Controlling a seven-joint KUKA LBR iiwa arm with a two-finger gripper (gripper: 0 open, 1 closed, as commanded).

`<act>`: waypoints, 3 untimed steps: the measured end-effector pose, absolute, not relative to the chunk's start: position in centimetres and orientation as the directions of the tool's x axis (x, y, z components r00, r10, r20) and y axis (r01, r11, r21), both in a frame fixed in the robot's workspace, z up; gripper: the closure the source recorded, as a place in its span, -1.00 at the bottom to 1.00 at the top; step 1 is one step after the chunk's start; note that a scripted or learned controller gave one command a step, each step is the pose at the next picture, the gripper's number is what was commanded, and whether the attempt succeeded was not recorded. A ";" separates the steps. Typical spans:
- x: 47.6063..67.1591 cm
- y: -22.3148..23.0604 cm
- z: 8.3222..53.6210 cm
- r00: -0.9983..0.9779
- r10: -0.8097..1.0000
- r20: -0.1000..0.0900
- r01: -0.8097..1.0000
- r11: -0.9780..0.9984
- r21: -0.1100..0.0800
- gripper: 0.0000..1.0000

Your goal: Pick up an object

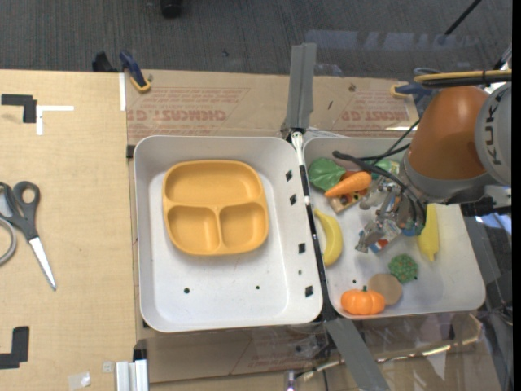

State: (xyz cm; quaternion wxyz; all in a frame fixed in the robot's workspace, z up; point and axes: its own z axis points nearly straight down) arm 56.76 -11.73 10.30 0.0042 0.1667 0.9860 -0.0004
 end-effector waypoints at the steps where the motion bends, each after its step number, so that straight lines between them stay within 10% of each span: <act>1: 63.5 -11.2 9.8 -0.927 0.374 -0.001 0.374 0.927 -0.002 -1.00; 2: 60.0 -16.6 9.7 -0.907 0.421 -0.011 0.421 0.907 0.000 -1.00; 3: 62.5 -13.2 9.7 -0.832 0.554 -0.011 0.554 0.832 0.004 -1.00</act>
